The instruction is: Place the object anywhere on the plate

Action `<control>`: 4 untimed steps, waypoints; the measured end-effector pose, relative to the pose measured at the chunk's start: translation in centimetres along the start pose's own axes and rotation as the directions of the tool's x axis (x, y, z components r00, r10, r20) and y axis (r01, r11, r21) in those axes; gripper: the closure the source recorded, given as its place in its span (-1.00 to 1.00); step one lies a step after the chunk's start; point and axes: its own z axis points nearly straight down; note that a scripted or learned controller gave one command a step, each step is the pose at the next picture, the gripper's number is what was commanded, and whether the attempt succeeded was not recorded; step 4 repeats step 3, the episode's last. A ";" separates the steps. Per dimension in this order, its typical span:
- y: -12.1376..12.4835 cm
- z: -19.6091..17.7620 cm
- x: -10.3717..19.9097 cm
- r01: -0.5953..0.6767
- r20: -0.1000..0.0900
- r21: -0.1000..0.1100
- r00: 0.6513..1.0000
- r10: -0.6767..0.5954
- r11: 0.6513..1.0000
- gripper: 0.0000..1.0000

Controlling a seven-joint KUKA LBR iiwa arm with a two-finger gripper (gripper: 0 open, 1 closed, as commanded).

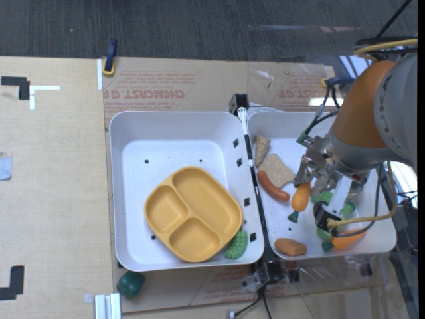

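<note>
Camera view: looks down at a slant on two white bins set side by side on a cardboard-covered bench.
Left bin (126,178): holds the yellow plate (192,212), a three-compartment dish sitting toward the near side of this bin.
Plate compartments: all three show bare yellow.
Green toy (236,244): a leafy green piece lies in the left bin, touching the plate's near-right edge.
Right bin (279,123): just right of the plate's bin, the two walls meeting at a black clipped seam.
Arm (382,111): grey with an orange band, reaches over the right bin from the right, well apart from the plate.
Gripper (302,185): points down into the right bin; a small orange carrot (301,198) sits right at its tip, but whether the fingers clamp it I cannot tell.
Sausage (273,186): red, lies left of the carrot, between it and the plate.
Bread slice (279,170): tan, just behind the sausage.
Brown pastry (290,246): at the right bin's near wall.
Orange fruit (345,239): under the arm, right of the pastry, partly hidden.
Dark green toy (131,284): on the bench outside the left bin, near of the plate.
</note>
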 end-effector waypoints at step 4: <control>-11.1 -2.3 11.8 0.192 0.000 -0.003 0.981 -0.192 0.981 -1.00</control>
